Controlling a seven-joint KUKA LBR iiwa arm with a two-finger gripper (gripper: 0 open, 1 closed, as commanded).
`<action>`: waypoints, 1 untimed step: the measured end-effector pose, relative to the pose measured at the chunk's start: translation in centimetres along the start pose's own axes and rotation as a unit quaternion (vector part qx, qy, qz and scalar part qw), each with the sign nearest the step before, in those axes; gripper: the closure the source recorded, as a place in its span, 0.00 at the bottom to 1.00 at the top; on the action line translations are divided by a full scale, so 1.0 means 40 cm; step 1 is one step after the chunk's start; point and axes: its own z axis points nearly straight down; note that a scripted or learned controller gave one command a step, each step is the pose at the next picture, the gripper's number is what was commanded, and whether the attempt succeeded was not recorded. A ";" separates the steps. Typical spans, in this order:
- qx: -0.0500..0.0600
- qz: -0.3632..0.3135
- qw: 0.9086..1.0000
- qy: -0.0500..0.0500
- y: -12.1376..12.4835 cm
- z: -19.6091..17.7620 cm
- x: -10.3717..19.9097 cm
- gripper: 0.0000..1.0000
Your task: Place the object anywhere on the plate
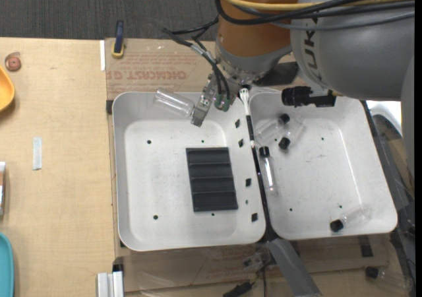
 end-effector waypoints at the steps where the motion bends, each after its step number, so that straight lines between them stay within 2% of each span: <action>1: 0.000 -0.142 0.990 0.001 0.127 0.128 0.026 1.00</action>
